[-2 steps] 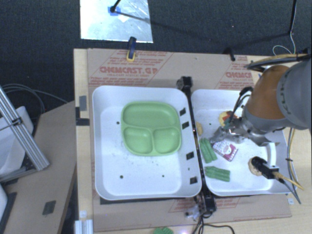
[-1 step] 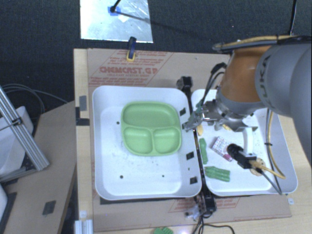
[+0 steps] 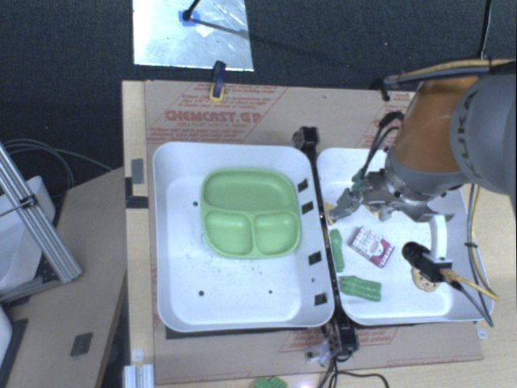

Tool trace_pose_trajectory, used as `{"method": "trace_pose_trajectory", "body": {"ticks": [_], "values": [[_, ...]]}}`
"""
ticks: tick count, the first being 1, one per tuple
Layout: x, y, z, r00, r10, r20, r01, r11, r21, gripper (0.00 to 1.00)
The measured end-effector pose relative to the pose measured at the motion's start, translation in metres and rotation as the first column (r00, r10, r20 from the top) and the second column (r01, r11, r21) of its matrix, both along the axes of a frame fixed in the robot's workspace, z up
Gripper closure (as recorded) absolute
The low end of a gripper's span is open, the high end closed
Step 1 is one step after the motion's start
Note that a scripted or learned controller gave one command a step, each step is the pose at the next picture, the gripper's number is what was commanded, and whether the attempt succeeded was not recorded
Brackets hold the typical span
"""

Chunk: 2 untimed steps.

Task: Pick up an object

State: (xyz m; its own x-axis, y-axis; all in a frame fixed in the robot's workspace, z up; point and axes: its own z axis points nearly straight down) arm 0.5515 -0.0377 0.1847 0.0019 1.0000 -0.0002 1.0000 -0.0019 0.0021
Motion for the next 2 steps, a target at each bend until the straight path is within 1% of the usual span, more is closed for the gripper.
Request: {"method": "trace_pose_trajectory", "body": {"ticks": [1, 2], "values": [[0.044, -0.005, 0.0, 1.0, 0.007, 0.003, -0.007, 1.0, 0.0, 0.0], [-0.042, 0.024, -0.001, 1.0, 0.004, -0.007, -0.004, 1.0, 0.002, 0.0]]}}
